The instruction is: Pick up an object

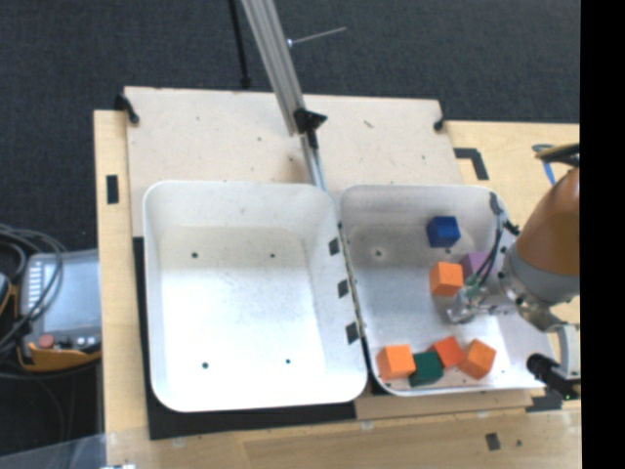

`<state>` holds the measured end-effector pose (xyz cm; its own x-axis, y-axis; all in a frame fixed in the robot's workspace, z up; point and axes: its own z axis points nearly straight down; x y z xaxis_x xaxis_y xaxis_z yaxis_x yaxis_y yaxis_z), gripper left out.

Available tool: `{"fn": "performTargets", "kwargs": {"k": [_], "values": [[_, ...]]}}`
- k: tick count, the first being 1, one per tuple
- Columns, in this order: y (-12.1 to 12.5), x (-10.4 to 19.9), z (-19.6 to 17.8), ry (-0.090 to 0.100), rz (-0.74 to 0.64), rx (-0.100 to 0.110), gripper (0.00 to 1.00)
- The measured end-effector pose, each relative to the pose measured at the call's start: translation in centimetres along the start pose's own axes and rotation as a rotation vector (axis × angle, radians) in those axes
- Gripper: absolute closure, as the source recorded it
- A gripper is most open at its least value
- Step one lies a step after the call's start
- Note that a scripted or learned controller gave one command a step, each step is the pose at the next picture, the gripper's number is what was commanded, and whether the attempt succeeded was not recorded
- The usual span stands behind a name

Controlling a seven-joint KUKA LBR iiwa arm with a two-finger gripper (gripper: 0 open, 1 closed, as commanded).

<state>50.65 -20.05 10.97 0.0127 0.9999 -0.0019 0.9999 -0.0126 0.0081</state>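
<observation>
Orange block (447,277) just beside gripper (463,308) low in right bin (391,225).

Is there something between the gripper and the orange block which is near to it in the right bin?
Nothing visible stands between them. The gripper is low in the right bin, directly below the orange block in the camera view. The blue block lies beyond it, and a purple piece sits to its right.

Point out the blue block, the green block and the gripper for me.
blue block (443,231), camera view, its top face.
green block (427,366), camera view, its top face.
gripper (461,311), camera view, at its fingertips.
</observation>
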Motion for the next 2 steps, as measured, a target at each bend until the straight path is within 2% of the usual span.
{"fn": "performTargets", "kwargs": {"k": [1,2], "values": [[0.5,0.0,-6.4,-0.001,-0.016,0.0,1.0],[0.7,-0.1,-11.2,-0.001,-0.018,0.0,1.0]]}}
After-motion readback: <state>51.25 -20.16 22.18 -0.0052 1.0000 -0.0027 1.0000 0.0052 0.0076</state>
